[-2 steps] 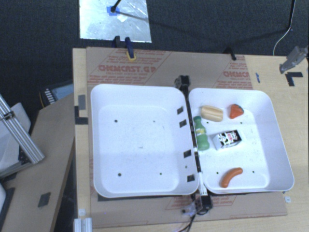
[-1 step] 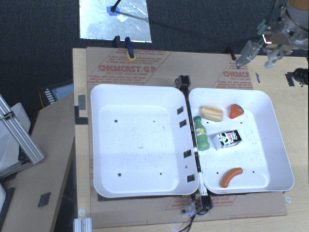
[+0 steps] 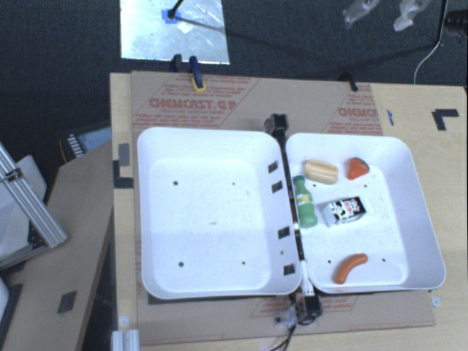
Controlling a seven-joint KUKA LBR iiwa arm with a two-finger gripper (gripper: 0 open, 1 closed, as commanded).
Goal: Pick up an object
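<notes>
Gripper: the pale two-finger gripper (image 3: 386, 7) sits at the upper right of the frame, over the dark floor beyond the bench, well apart from both bins; its two fingers are spread with a clear gap and nothing between them.
Right white bin (image 3: 420, 218): shallow plastic tray in the right half of the frame, carrying all five candidate objects.
Tan bread roll (image 3: 321, 171): oval, lying near the bin's upper left, well clear of the walls.
Small red-orange toy piece (image 3: 357, 168): just right of the roll; its exact shape is too small to tell.
Green plastic bottle (image 3: 303, 202): lying along the bin's left wall, close to the divider between the bins.
Black-and-white carton (image 3: 345, 210): small box, tilted, just right of the bottle, perhaps touching it.
Orange sausage (image 3: 350, 268): curved, alone in the lower part of the bin.
Left white bin (image 3: 146, 218): left half of the frame.
Progress: judged as not begun; no object is chosen or approached yet.
Risk, bottle: the nearby wall could block one finger, so the grasp may close on air.
Risk, carton: closing beside the bottle may nudge both.
Risk, sausage and roll: rounded sides may slip out of a pinch.
Safest pick, by guess: the roll, having open space around it.
</notes>
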